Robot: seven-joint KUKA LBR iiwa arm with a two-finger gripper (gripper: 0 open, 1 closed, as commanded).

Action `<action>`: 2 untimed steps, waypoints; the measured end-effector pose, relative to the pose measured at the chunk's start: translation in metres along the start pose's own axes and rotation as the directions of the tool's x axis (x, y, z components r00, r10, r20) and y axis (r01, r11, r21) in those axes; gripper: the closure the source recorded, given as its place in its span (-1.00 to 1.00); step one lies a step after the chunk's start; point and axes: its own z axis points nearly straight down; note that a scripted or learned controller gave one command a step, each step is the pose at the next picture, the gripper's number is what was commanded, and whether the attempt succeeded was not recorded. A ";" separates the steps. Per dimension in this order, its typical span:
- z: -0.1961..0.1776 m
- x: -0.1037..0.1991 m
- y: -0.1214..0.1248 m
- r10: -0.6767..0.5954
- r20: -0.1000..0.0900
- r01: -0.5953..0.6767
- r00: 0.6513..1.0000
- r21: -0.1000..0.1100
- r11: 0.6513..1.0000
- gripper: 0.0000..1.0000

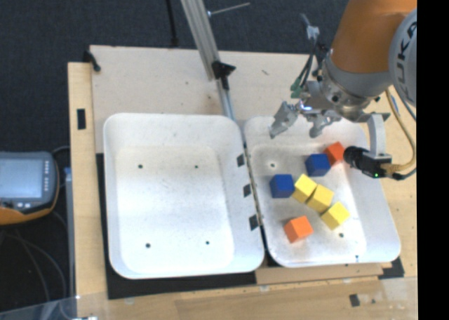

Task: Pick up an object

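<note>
My gripper [302, 123] hangs open over the back edge of the right bin [375, 241], its two grey fingers [283, 119] spread apart with nothing between them. Below it in the right bin lie several small cubes. A blue cube [282, 185] sits nearest the bin's left side, and another blue cube [318, 164] lies beside an orange cube [335, 151] further back. Three yellow cubes [305, 188], [321, 198], [334, 215] run in a diagonal line. A second orange cube [298, 228] rests toward the front. All cubes are apart from the gripper.
The left bin [175, 192] stands beside the right one. A slanted aluminium post [200, 24] rises behind the bins. A black cable connector [365, 161] hangs off the arm over the right bin's far side. A grey device [27, 182] sits off the bench at left.
</note>
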 end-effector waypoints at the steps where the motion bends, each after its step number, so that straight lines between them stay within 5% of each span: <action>1: -0.134 -0.027 0.031 0.006 0.006 -0.006 1.000 -0.008 1.000 -1.00; 2: -0.084 -0.006 0.045 0.007 0.004 -0.007 1.000 0.006 1.000 -1.00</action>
